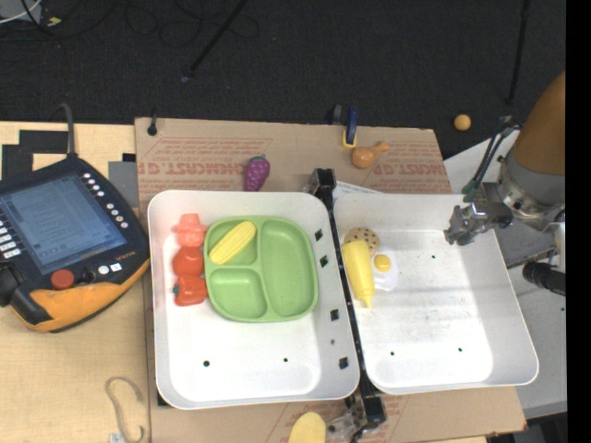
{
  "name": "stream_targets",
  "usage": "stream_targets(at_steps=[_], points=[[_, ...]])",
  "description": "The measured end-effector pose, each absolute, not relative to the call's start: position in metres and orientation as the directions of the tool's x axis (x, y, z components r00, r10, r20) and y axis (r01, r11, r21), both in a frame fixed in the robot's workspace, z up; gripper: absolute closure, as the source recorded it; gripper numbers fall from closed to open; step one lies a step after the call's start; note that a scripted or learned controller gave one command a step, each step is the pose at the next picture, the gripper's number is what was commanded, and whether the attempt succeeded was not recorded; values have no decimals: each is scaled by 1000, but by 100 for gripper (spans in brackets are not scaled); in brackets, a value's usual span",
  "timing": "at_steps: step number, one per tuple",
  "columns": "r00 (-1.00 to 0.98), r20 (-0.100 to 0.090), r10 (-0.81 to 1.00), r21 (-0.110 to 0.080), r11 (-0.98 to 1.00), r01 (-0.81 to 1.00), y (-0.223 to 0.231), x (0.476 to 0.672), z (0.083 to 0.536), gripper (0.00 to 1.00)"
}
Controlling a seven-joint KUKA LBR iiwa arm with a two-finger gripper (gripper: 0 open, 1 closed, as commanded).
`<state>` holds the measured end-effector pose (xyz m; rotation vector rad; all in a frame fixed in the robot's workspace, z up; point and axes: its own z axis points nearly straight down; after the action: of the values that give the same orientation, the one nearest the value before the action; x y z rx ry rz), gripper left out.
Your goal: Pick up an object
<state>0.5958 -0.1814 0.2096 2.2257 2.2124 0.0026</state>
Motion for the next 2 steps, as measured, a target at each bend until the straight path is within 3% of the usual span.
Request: stream_targets(at_steps=[1, 2], points=[[4, 0, 1000, 1, -4, 1000, -184, 596, 229, 100], [-4, 3, 1000, -2, 4, 1000, -128, 595, 238, 100]])
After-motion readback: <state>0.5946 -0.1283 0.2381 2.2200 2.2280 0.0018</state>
